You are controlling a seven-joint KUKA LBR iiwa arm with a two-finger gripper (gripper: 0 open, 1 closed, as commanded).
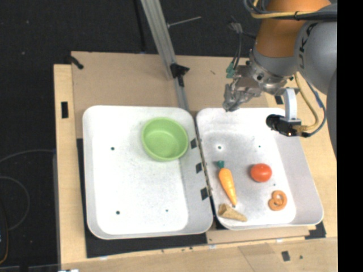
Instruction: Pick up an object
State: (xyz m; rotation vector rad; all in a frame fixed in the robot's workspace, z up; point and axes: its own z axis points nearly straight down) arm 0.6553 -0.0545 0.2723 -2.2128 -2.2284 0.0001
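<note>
Carrot (227,186) is the likeliest pick: it lies in the right bin (300,152), near the left wall, long axis running roughly toward the camera with the green stub at the far end. Nothing touches its sides, so a grip across its width looks workable.

Nearest the camera, a tan wedge-shaped piece (231,212) sits just beside the carrot's tip, close to the bin's front wall; a low approach at that end could bump it. Right of it a small orange pretzel-like ring (278,200) lies flat, well apart from the carrot. A bit farther back, a red tomato (261,173), round, so it probably rolls if nudged.

Left bin (102,174) holds a green bowl (164,139) upright toward its far right corner, just across the divider.

Farther back, the claw (232,102) hangs over the far left corner of the right bin, pointing down, nothing between its tips. Whether the tips are spread or pressed together, cannot tell; too small and dark. A black part (282,123) on a white bracket hangs beside the wrist over the bin.

On the tabletop (125,78) beyond, a grey metal pole (161,38) slants up, clear of the claw's path down to the carrot.
</note>
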